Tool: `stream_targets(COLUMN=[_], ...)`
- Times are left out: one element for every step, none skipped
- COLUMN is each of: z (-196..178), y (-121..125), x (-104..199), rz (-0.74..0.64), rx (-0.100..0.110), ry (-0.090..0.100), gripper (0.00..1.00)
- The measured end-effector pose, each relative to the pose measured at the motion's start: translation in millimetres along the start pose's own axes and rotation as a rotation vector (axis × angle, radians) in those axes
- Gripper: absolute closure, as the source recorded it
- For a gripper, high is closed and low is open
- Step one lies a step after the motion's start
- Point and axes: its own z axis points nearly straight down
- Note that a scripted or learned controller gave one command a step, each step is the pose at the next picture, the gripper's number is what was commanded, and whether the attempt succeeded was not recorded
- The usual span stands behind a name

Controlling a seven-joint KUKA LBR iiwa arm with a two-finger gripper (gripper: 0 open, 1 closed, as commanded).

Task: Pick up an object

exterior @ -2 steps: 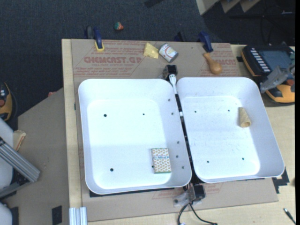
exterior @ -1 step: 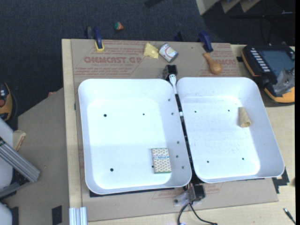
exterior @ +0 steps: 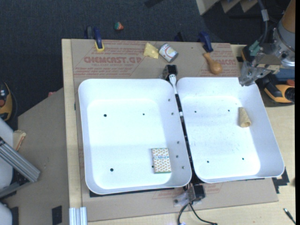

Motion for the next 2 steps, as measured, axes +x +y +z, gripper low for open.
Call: stream_targets(z=[-42, 23], y=[2, -9], x=[-65, 29], rz=[0.013, -0.001], rx=[-0.012, 0.005], ry=[-0.008, 0.003], gripper=[1.00, 1.00])
